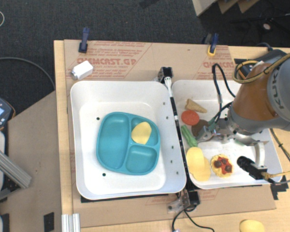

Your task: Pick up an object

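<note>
grey arm with orange band reaches into the right bin from the right. gripper sits low over the bin's middle; cannot tell its state. just beside it, to the left: dark brown piece, red round piece, green piece. tan wedge lies farther back. yellow oblong piece and small pizza toy lie nearer the front edge. left bin holds a teal divided tray with a yellow piece in its upper right compartment.

Bright even overhead light, soft shadows, mild glare on white bins, sharp focus.
</note>
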{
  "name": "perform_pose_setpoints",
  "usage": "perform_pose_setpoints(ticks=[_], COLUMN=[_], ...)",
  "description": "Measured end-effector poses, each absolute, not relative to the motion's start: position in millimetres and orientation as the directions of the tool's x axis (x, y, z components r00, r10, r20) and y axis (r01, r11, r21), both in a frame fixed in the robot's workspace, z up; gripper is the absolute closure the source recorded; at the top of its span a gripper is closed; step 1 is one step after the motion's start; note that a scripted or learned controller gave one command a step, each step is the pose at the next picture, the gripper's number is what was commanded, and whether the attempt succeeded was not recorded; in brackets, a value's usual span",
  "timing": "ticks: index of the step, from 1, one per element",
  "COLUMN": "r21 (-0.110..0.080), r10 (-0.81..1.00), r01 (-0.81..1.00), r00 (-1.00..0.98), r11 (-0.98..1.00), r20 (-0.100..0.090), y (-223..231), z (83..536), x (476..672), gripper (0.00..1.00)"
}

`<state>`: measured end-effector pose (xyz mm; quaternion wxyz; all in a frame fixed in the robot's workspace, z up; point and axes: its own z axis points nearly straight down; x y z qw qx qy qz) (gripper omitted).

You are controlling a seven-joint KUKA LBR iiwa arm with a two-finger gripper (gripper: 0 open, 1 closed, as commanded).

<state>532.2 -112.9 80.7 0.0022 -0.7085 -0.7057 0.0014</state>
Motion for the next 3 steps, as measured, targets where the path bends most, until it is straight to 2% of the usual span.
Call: perform_pose_setpoints(ticks=[1,2,3], r21=[0.01,0.011,-0.008], r10=[1.0,1.0,1.0], r01=[1.0,1.0,1.0], r00=[-0.009,-0.003,-0.008], r11=[0.009,0.003,0.008], r20=[0.002,-0.002,0.005], y=[-34,-49,35], z=[191,202,195], x=[530.4,626.4,548.5], gripper=[0.0,0.0,0.0])
